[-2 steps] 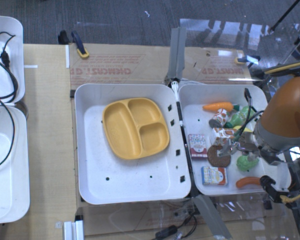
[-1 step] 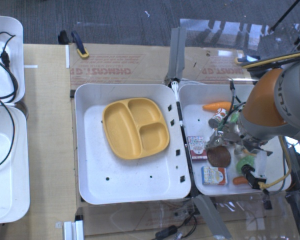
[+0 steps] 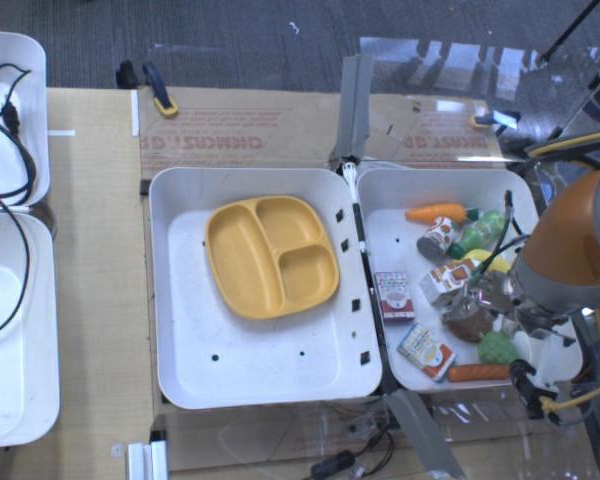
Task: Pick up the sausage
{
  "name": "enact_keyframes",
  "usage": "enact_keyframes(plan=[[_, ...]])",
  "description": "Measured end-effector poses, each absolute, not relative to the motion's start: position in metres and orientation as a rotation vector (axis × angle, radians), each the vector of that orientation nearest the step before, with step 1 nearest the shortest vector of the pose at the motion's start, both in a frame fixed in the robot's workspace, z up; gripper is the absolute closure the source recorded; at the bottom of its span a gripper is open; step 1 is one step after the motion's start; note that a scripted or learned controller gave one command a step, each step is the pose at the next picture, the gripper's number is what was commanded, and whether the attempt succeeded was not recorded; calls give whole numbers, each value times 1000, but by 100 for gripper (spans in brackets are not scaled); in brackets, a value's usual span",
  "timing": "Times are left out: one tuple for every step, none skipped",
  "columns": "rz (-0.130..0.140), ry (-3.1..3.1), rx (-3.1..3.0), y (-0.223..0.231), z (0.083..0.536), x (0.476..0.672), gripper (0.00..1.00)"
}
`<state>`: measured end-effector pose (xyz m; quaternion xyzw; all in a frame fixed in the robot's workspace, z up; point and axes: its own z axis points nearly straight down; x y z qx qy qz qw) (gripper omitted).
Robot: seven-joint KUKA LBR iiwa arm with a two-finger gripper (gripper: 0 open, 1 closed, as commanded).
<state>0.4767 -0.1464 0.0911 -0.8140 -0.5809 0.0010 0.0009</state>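
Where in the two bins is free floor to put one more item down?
Left bin: bare floor all around the yellow plate, widest along the front wall. Right bin: only a small patch left of the carrot, above the red carton. Its right half is crowded under the tool.

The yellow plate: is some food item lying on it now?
No, the yellow plate lies in the left bin with its three compartments bare, while the food items are all in the right bin.

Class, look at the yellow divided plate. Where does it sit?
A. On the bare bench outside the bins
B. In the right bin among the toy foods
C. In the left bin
C: the yellow divided plate lies inside the left bin, apart from the toy foods.
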Motion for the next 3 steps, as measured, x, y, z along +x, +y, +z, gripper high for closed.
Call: enact_keyframes(plan=[[5,-1584,-2712,-146,161,477,0],[-2,-1550,-2735,-182,93,503,0],[-2,-1552,-2732,-181,103,503,100]])
